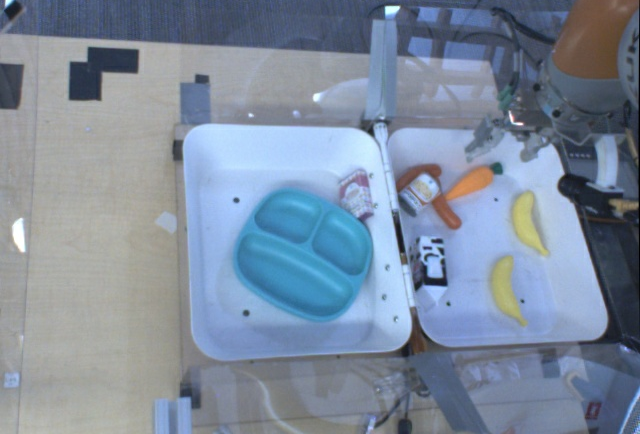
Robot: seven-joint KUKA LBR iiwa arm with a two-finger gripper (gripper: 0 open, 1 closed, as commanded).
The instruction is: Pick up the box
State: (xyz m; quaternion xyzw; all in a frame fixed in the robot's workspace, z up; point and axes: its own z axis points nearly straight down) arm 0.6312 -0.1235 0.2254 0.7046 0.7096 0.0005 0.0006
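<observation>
Against right bin's left wall, box, partly hidden, pincer blurred

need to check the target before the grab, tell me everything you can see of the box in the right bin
The box is small and flat, white with bold black printing, and looks like cardboard. It lies face up in the right bin, hard against that bin's left wall, about midway down it. Nothing rests on it; the hot dog lies just above it, apart. The gripper hovers well away, near the bin's top edge.
</observation>
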